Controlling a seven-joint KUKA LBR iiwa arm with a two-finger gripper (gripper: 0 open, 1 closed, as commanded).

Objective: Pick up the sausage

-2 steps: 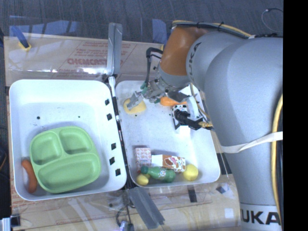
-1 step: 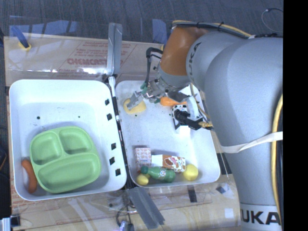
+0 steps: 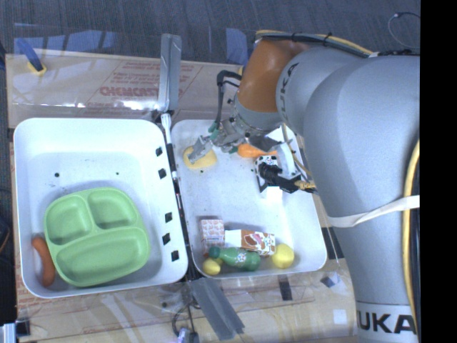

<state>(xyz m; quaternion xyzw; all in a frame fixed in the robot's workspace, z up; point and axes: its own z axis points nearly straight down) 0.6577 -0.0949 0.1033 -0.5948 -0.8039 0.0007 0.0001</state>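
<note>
The sausage [image 3: 41, 260] is orange-brown and lies in the left bin [image 3: 86, 138], at its near left corner, tucked against the left edge of the green divided plate [image 3: 96, 236]. My gripper [image 3: 202, 146] is over in the right bin [image 3: 228, 199], low at the far left corner. It hovers just above or touches a yellow piece of food [image 3: 201, 160]. The sausage is far from the gripper, across the wall between the bins.
An orange item [image 3: 250, 149] lies just right of the gripper. Along the right bin's near wall sit a small box [image 3: 212, 231], a printed packet [image 3: 258, 241], a green bottle [image 3: 238, 259] and two yellow fruits [image 3: 283, 256] [image 3: 211, 266]. The arm covers the right bin's far right.
</note>
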